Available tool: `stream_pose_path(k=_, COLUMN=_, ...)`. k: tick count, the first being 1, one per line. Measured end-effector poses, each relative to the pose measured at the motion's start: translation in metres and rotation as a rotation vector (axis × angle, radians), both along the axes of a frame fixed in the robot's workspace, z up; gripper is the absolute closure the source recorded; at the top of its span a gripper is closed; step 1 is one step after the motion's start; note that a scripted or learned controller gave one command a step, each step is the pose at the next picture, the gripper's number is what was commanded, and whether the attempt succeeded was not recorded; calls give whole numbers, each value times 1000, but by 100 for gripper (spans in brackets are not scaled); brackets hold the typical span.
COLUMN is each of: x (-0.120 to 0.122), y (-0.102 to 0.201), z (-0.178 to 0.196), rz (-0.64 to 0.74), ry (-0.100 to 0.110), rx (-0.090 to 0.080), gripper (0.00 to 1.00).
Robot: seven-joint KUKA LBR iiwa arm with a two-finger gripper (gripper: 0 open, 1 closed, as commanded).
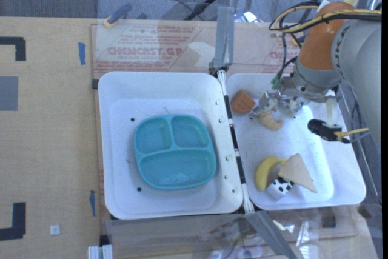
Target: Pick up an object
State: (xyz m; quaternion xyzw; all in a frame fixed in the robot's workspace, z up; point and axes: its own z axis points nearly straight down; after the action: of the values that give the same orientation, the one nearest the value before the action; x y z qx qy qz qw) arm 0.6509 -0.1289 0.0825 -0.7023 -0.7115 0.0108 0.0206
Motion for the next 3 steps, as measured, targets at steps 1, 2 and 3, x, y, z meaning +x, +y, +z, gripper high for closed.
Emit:
stream_pose_path(k=1, x=-74, y=2, z=4, rz=116, ry=-48, rx=-11, gripper=0)
stream_pose_path(k=2, x=-19, y=22, z=3, rz=78, ry=-48, rx=-12, gripper=0)
stream_pose_path(k=3, x=-125, y=10, z=4, rz=140, ry=-49, rx=-11, gripper=0)
